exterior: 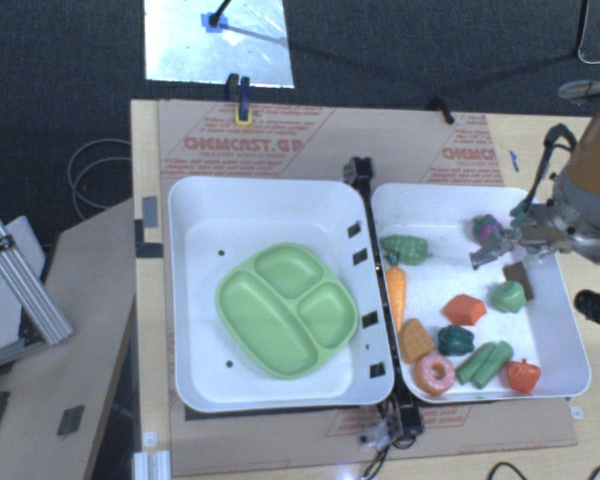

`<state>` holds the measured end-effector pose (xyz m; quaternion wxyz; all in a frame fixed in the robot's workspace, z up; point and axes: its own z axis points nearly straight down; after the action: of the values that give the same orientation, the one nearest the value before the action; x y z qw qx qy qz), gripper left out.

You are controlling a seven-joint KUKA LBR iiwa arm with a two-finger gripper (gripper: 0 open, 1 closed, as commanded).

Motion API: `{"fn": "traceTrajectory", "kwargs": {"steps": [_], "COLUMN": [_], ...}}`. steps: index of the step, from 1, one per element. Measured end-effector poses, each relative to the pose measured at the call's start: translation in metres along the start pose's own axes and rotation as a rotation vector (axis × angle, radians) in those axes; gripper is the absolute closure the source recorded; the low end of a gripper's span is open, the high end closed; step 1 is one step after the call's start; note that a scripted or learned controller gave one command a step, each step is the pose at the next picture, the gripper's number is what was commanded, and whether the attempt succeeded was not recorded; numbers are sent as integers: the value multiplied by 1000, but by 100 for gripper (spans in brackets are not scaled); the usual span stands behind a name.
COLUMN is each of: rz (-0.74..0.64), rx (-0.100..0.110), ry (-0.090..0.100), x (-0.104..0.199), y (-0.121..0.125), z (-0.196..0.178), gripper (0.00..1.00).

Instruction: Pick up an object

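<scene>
We judge this to be the approach step: our gripper (500, 253) hangs at the right of the frame, over the upper part of the right bin (580, 368), and we cannot tell whether it is apart or together. Nothing is seen between its fingers. The likeliest targets lie just beside it: a purple toy (488, 229) toward the upper right and a green pepper (507, 295) just below. Next we must settle over one piece and descend squarely. Crowding is the hazard: the red piece (464, 310), dark green piece (456, 341), carrot (396, 290) and doughnut (436, 374) lie near. The green tray (286, 310) sits in the left bin (195, 268), well apart.
</scene>
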<state>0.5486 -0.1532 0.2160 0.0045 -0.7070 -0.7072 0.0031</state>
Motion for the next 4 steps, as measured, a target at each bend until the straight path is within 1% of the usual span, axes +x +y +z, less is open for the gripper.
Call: {"fn": "traceTrajectory", "kwargs": {"steps": [1,2,3,4], "rz": [-3,0,-1,-1], "rx": [-12,-8,-7,-10], "ry": [-3,-1,0,-1], "x": [0,-9,-9,-9], "y": [3,2,6,7], "z": [-6,41,103,133], "gripper": [0,0,0,0]}}
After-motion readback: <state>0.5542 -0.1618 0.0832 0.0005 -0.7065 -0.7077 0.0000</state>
